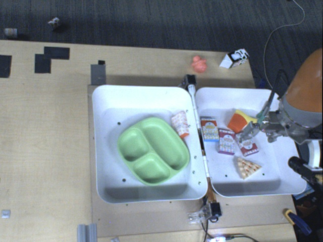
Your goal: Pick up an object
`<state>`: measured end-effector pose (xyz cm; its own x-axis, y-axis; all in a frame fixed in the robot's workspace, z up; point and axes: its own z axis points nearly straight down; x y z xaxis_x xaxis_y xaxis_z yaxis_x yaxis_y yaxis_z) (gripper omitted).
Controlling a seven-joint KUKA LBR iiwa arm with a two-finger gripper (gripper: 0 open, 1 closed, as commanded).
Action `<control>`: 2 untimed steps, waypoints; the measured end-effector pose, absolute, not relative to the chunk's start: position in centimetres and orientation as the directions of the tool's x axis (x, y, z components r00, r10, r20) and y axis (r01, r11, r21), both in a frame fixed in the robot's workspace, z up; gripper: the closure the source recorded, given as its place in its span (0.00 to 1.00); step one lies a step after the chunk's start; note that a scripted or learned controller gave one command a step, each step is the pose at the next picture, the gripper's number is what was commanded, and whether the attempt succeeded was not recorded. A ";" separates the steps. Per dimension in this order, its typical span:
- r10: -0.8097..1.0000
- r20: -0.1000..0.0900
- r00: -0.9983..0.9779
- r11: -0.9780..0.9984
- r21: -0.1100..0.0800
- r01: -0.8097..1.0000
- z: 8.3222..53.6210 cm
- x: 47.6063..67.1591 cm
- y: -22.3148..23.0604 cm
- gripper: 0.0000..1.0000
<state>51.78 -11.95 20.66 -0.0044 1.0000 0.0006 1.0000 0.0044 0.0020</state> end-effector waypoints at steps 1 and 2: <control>1.000 -0.003 -0.003 0.003 0.015 1.000 9.8 55.5 -10.3 0.00; 1.000 -0.003 -0.004 0.004 0.020 1.000 11.0 55.6 -10.3 1.00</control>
<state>55.62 -10.26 10.96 -0.0043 1.0000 -0.0031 0.9998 0.0043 0.0197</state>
